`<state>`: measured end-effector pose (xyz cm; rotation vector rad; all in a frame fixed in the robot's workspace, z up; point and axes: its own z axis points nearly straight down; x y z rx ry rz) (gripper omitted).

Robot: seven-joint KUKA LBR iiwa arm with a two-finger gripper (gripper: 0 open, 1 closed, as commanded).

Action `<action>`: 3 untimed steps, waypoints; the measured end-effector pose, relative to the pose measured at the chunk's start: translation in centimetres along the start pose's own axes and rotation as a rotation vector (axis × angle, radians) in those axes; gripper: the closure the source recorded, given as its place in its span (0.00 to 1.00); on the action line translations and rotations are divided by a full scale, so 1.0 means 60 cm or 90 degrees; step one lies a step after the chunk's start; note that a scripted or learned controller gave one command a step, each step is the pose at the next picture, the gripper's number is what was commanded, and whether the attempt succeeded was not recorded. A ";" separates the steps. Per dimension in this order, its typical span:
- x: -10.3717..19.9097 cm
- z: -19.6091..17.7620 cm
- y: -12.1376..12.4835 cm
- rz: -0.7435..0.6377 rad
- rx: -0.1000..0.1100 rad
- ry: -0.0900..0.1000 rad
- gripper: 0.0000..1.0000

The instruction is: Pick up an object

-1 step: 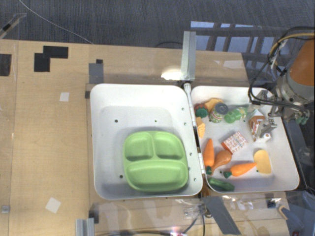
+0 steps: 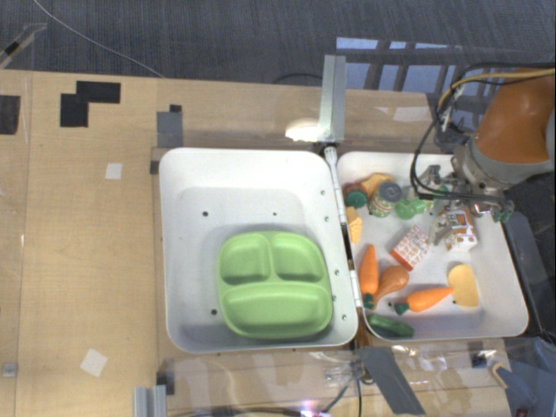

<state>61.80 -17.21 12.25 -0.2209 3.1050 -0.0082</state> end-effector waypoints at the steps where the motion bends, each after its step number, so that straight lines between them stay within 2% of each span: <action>1: 0.061 0.039 0.118 -0.079 0.002 0.000 0.00; 2: 0.033 -0.024 0.097 -0.203 -0.005 0.010 0.00; 3: -0.083 0.056 0.082 -0.282 -0.009 0.014 0.00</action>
